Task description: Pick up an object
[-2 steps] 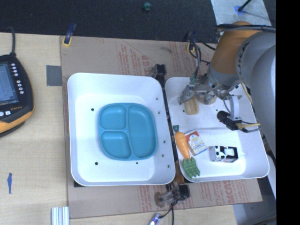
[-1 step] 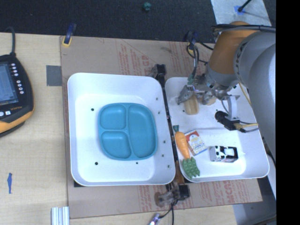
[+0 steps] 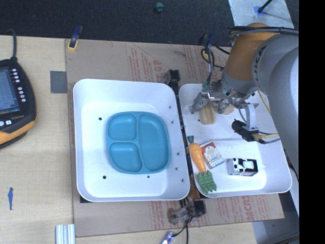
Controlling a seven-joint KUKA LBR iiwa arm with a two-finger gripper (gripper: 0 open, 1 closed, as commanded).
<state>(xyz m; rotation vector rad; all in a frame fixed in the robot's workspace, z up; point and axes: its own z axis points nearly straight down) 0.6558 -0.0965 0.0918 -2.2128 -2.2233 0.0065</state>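
Two white bins on bench. Right bin holds tan rounded object at 11 o'clock of bin, directly under gripper; object top hidden by gripper, shape hard to make out. Cannot tell if tool is released or clenched. Toy carrot with green leaves at 7 o'clock. Left bin holds blue divided plate.

A black and orange handheld control pendant lies on the wooden bench at the far left. A square of grey tape sits on the brown cardboard sheet under the bins. A blue and yellow clamp grips that sheet's upper left corner
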